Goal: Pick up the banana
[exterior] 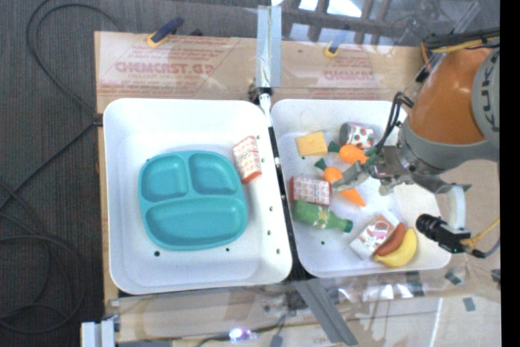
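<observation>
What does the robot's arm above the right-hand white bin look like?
The thick, rounded robot arm has a bright orange section above a smooth grey one, with part of some dark lettering on its side. A thin black cable curves along it. It narrows to a small gripper of dull grey metal with darker parts.

Banana [404, 253] partly under red item [394, 236]; orange piece [352, 196] perhaps half hidden beneath hand [356, 173].

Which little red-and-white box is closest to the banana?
The lowest box, tucked beside the banana. The middle box lies by the green bottle, and the left box sits by the teal plate.
</observation>
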